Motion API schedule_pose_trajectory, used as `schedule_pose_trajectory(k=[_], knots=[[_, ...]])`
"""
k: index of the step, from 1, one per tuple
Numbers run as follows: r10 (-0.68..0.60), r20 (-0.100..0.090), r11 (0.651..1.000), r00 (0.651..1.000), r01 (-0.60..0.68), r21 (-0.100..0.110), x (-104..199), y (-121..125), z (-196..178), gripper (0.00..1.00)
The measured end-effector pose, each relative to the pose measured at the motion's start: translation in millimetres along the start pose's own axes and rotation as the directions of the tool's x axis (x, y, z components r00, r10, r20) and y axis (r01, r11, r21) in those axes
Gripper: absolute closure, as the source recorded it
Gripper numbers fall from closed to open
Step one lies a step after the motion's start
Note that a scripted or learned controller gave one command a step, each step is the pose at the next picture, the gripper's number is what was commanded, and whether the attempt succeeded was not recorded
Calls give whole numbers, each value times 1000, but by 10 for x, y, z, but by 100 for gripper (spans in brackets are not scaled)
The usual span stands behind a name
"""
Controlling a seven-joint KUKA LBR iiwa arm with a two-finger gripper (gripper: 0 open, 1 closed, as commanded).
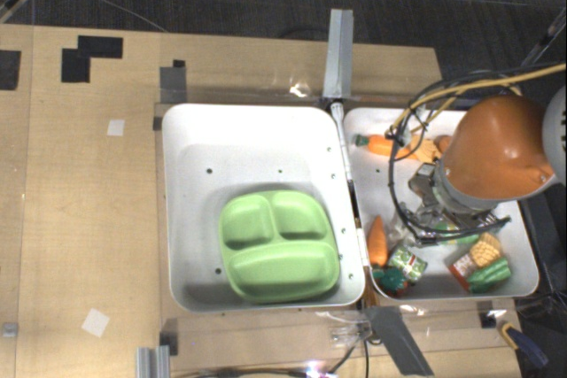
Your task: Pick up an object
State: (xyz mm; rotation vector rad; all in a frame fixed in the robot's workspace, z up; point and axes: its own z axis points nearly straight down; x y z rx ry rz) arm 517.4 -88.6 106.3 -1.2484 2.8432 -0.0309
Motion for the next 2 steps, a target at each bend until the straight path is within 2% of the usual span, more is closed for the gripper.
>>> schedule_pose_trajectory(k=[1,2], knots=[[264,-20,964,964,-264,-15,-249,-287,-1565,100],[-96,-18,995,995,95,-30,280,-370,-945,100]])
